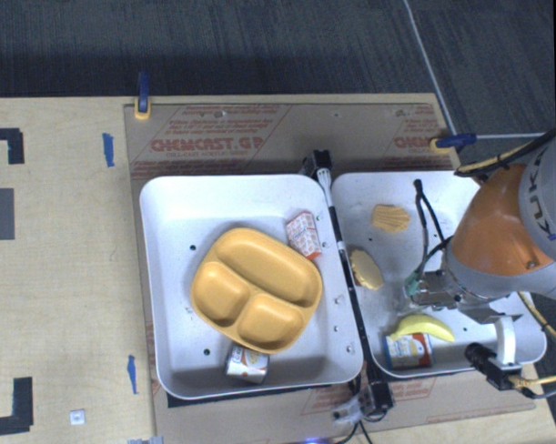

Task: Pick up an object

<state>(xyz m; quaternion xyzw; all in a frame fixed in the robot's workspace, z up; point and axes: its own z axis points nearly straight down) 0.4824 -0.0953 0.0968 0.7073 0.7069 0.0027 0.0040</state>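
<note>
The gripper [424, 298] hangs low over the right bin [468, 193], just above the banana [424, 327]; whether it is parted or closed cannot be told. Touching the banana's near side stands a small red-and-white carton [410, 350]. Farther left in that bin lies a pale yellow lump [366, 269], and toward the far side a ridged yellow chip [390, 218]. In the left bin [170, 266] a yellow divided tray [255, 287] fills the middle, with a red-patterned packet [303, 234] at its far right edge and another carton [246, 364] at its near edge.
</note>
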